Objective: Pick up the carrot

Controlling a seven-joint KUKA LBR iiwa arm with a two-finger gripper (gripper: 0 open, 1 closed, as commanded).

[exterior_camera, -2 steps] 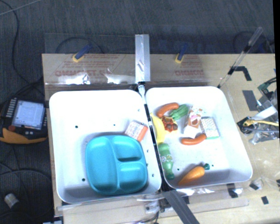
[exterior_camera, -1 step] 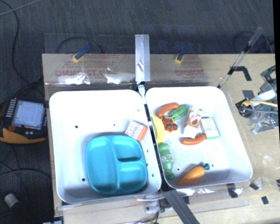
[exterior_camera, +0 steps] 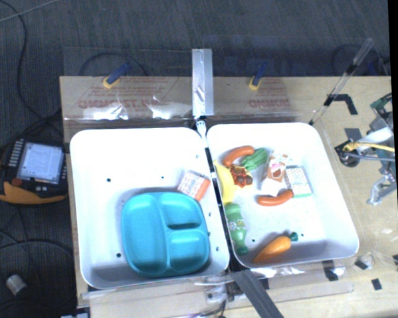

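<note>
Currently listed: carrot [exterior_camera: 272, 247], right bin [exterior_camera: 335, 214] front edge; light, stiff, smooth, tapered; best gripped across thick orange middle. End effector state: cannot tell.

Dark grey carpet [exterior_camera: 112, 26] surrounds a pale wooden counter [exterior_camera: 370, 179]. Black cables [exterior_camera: 16, 25] loop over the floor at the upper left, and a handheld control pendant [exterior_camera: 33, 169] with a lit screen lies left of the counter. Clear plastic sheeting [exterior_camera: 136, 102] is clipped along the counter's far edge. Light is even and soft.
</note>
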